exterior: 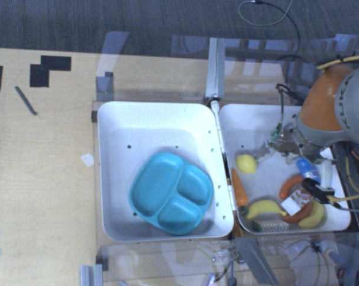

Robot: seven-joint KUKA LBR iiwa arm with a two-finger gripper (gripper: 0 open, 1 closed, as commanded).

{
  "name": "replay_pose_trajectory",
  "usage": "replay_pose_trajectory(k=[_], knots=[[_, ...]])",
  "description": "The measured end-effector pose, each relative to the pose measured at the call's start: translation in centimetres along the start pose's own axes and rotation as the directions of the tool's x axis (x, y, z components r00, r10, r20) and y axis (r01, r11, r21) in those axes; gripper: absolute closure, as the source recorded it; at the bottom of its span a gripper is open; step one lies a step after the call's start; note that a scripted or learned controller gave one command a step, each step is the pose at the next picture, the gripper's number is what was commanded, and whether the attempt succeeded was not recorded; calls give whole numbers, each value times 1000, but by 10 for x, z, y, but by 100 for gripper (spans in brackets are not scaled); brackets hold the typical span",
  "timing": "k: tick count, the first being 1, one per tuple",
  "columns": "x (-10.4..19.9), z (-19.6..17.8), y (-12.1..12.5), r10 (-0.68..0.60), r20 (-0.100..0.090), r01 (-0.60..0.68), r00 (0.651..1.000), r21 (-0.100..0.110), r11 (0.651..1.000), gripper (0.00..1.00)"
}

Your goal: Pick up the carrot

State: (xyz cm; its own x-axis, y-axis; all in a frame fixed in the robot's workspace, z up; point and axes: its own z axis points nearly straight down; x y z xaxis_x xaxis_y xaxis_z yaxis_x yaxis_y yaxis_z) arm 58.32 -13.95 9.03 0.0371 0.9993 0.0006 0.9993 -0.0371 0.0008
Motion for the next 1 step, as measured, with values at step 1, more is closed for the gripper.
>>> replay_pose_trajectory(k=[1], knots=[[52,-30,12,412,2,-412,911,4,911,0]])
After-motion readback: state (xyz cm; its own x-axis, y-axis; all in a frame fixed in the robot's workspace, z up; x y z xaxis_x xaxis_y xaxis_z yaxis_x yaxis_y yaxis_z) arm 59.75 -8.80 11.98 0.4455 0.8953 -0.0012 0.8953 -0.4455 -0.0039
